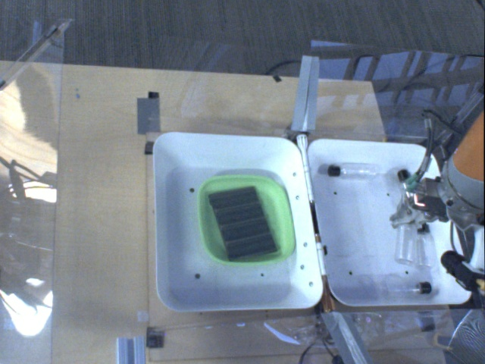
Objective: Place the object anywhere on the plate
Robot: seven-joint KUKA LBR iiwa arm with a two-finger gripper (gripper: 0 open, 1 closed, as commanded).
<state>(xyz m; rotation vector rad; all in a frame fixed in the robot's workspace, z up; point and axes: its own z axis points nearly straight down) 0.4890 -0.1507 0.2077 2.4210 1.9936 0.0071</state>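
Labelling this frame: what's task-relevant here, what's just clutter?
Job:
- green plate in left bin
- clear tubes: in right bin
- gripper

Lying about:
- dark ridged block on the plate
- metal divider bar

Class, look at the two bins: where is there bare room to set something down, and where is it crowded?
Free: the right bin's floor between its left wall and the claw; thin green rim of the plate around the dark ridged block. Crowded: right side, with clear tubes near the claw.
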